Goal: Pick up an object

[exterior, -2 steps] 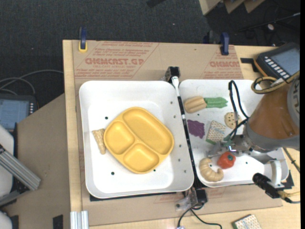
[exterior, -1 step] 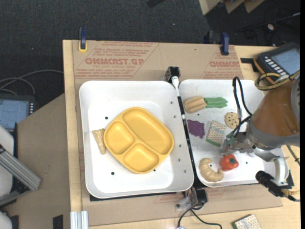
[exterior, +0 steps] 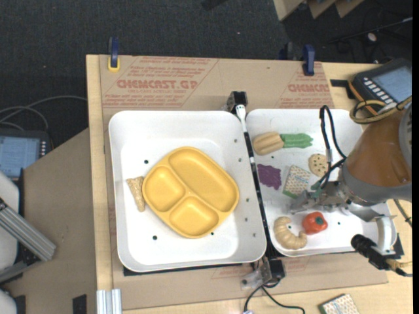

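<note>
The right bin (exterior: 340,244) holds several toy foods: a tan bun with a green end (exterior: 268,142), a purple piece (exterior: 268,175), a speckled square cracker (exterior: 296,179), a round cookie (exterior: 318,164), a croissant (exterior: 290,234) and a red tomato (exterior: 315,222). My gripper (exterior: 313,198) reaches in from the right and hangs low over this bin, between the cracker and the tomato. Nothing can be seen held in it. The arm's wrist hides the bin's right part.
The left bin (exterior: 124,175) holds a yellow three-part plate (exterior: 188,191) with a tan wafer (exterior: 136,192) beside its left edge. A black cable (exterior: 325,133) loops over the right bin. A tablet (exterior: 386,87) lies at the far right.
</note>
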Robot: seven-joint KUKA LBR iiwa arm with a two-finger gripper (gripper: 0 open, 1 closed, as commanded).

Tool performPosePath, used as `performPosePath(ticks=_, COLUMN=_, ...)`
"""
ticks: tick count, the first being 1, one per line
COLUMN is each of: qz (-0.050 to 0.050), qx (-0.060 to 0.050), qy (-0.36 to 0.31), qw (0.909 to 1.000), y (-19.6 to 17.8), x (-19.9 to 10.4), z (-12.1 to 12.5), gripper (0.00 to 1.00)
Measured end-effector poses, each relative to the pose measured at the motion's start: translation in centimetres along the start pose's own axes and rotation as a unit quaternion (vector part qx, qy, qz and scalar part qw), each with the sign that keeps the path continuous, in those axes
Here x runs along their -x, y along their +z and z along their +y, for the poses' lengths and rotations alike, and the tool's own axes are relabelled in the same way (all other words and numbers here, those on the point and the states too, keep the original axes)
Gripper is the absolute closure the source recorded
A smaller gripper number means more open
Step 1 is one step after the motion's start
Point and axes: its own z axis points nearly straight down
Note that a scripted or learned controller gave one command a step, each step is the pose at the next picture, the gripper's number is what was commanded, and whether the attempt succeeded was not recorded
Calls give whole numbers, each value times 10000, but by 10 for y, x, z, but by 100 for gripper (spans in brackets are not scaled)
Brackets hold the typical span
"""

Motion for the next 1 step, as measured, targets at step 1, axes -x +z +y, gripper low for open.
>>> performPosePath(ticks=1, qz=26, qx=-34, qy=-25, qw=10000, y=10, x=-34, z=-1, gripper=0)
